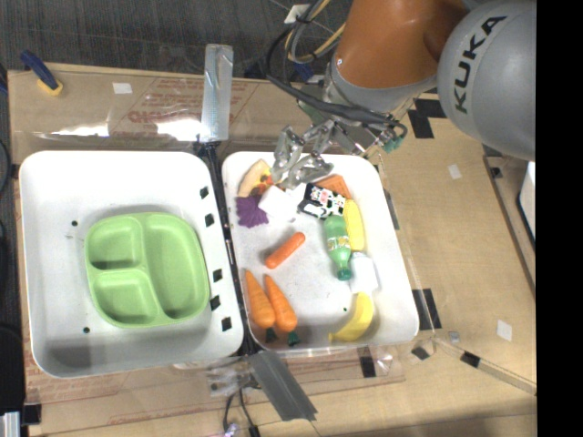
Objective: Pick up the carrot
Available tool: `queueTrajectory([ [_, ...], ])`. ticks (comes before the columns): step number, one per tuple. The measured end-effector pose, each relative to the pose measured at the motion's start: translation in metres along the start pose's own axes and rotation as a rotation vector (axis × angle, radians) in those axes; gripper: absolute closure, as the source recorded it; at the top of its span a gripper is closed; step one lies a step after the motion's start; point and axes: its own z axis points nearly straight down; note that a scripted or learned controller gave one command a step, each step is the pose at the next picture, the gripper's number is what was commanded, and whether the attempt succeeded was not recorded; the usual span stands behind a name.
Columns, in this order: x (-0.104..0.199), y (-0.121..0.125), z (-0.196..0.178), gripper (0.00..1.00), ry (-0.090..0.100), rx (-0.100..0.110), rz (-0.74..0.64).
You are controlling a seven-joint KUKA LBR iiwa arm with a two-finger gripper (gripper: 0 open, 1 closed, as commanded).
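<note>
The arm (428, 44) is reaching in from the upper right of the frame, its grey body and orange band filling that corner, with the wrist angled down and leftward toward the top edge of the right bin (393, 271). Cables are looping around the wrist above the bin's upper rim. The gripper (297, 164) is hanging over the upper left part of the right bin, its metal fingers pointing down among the items there; whether they are spread or closed cannot be told from this slant, and nothing is visibly sitting between them.

Just below and beside the gripper, a pizza-slice toy (253, 177), a purple piece (247, 210), a white block (276, 204) and a black-and-white cow-patterned item (321, 200) are crowding together. A small carrot (285, 249) is lying at a slant in the middle of the right bin, apart from the gripper. Two larger carrots (270, 303) are lying side by side at the bin's lower left, touching each other. A green bottle (338, 244) and a yellow corn-like piece (353, 225) are lying along the right side, and a banana (356, 318) is resting in the lower right corner.

In the left bin (46, 208), a green divided tray (146, 269) is sitting near the centre.
</note>
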Motion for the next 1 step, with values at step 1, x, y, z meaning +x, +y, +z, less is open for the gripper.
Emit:
queueTrajectory([
  [1, 0.0103, 0.0424, 0.0282, 1.0, 0.003, -0.004, -0.11],
])
